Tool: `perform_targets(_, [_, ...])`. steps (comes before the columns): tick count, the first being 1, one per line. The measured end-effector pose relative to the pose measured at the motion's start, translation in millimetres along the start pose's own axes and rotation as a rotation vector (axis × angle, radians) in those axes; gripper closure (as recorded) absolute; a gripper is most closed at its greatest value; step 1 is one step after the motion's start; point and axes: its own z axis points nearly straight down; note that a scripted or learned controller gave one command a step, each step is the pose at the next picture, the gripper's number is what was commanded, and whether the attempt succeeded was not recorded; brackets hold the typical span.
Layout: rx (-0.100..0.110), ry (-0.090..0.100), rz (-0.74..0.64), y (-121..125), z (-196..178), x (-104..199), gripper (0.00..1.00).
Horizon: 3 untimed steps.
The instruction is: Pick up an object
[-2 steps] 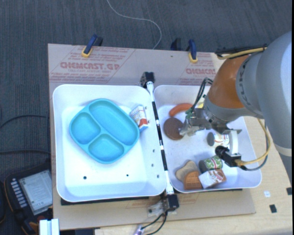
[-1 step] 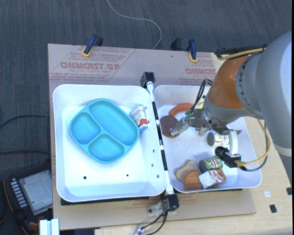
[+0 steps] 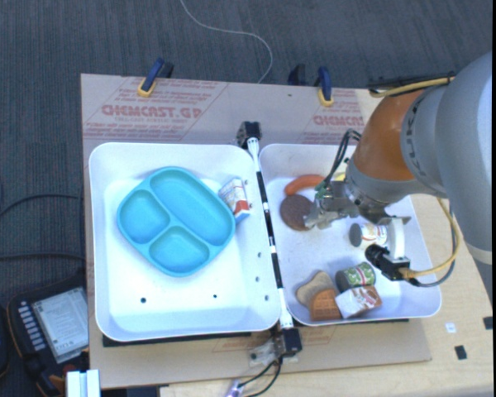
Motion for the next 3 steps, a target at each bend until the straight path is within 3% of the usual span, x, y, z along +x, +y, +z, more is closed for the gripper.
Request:
perform_targets(1, [0.000,0.000,0.000,-0.1,0.2,0.1,0.00])
perform_targets(2, [0.001,0.000,0.000,0.0,-9.4,0.1,1.00])
perform_targets(3, [0.001,0.000,0.000,-0.1,-9.2,0.1,0.00])
